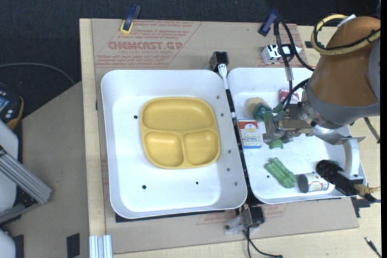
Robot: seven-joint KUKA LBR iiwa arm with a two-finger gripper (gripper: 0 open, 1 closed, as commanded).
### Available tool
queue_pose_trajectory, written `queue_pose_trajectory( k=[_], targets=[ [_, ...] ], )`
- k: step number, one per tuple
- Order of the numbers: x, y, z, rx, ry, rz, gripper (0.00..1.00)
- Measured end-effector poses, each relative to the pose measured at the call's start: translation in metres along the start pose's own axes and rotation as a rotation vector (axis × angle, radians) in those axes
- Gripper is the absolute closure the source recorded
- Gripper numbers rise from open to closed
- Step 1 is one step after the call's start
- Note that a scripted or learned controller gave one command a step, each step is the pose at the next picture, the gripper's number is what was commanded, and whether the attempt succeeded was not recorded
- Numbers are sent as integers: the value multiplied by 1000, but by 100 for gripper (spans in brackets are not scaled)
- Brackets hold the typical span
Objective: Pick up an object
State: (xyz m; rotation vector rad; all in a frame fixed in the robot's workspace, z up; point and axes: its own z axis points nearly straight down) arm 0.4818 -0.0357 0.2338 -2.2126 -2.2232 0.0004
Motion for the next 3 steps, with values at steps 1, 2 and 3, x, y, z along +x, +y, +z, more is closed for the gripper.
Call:
queue_pose_trajectory(
  k=[1, 2, 3],
  targets=[
    [-17, -7, 8, 0, -3, 7, 100],
    [-1, 5, 2, -6, -4, 2, 100],
    [-3, -5, 0, -2, -2, 5, 100]
  ],
)
